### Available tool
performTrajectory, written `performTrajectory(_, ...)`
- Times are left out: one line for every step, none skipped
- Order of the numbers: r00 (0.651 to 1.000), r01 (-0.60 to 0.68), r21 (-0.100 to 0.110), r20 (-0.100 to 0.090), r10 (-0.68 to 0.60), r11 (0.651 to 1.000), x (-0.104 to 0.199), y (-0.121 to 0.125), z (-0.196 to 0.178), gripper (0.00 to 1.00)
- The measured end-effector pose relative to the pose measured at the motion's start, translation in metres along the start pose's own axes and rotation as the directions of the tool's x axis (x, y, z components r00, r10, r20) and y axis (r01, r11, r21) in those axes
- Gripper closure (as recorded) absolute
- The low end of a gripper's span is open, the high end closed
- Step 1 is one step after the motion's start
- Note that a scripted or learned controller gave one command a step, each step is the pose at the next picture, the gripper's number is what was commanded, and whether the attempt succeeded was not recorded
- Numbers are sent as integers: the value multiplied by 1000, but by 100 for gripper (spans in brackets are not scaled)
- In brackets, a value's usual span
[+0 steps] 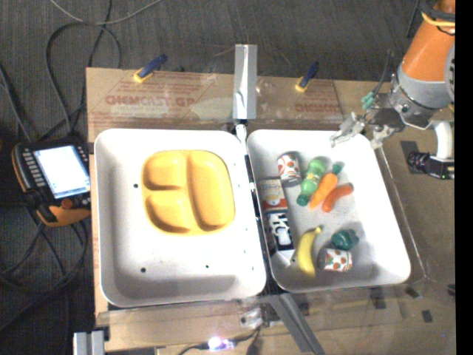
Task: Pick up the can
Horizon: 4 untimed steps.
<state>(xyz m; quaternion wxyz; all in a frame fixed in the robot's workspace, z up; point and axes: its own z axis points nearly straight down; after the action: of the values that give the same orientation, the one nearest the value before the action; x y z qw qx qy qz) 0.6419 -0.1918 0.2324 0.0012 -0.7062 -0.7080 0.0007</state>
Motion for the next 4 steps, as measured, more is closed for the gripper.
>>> performTrajectory(997,-71,1,3,71,997,49,24,91,0)
performTrajectory(967,-256,-3,5,256,967,96,28,142,0)
performTrajectory(967,-254,-5,8,254,967,96,29,132,100)
performTrajectory(967,-254,-2,10,254,967,96,28,124,100)
